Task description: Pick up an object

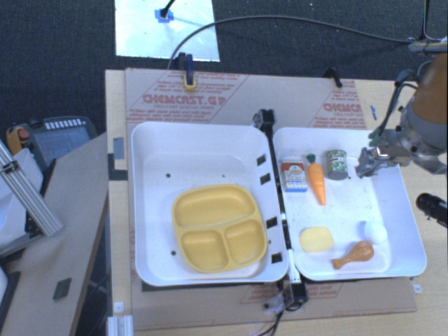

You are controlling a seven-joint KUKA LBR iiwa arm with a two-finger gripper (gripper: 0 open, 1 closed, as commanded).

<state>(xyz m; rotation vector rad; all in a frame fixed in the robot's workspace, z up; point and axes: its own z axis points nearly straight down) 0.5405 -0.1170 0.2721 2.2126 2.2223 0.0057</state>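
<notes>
Right now, arm position: the gripper (369,161) hangs over the upper right part of the right bin (402,187), just beside the small green can (337,164).
Jaws: too small and blurred to tell whether they are spread or pressed together; nothing is seen between them.
Likely target: the green can, being nearest; it stands near the bin's back wall, close by the carrot (317,182).
Can, handling: probably a light, stiff toy tin with smooth round sides that may slip; best taken across its body, low down.
Carrot, handling: looks like hard plastic, tapered; hold the thick upper end, not the tip.
Red-and-white carton (294,174): just left of the carrot, flat faces, an easy pinch if the neighbour is not crowded.
Yellow chip-like piece (316,239): low and flat, hard to get under.
Drumstick (353,254): near the front wall, narrow bone end good for a grip.
White egg (374,230): pale against the bin, round, apt to roll away.
Left bin (150,187): holds a yellow divided tray (219,227).
Open room: bare floor in the middle of the right bin; the can's right side is free for approach.
Edges: the bin's right wall and the centre divider (274,194) limit sideways travel.
</notes>
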